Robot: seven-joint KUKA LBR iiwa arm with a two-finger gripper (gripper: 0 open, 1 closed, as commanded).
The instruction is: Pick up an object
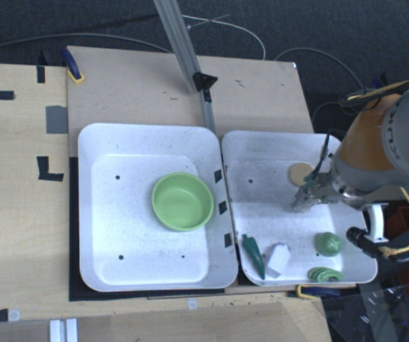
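My gripper (306, 197) reaches in from the right and hangs low over the middle of the right bin (261, 155). Just above its tip lies a tan round disc (300, 172), close to the fingers; nothing is visibly held. A green ball-like object (328, 244) sits at the bin's lower right. Below it lies a flat green ridged piece (324, 274). A dark green tool-shaped object (252, 255) and a small white block (278, 257) rest near the bin's front edge. A light green bowl (182, 201) stands in the left bin (105, 162).
A grey metal pole (179, 38) slants down from the top to a black clamp at the bins' back edge. Cables run across the dark floor behind the bench. The arm's orange band (367, 137) sits at the right.
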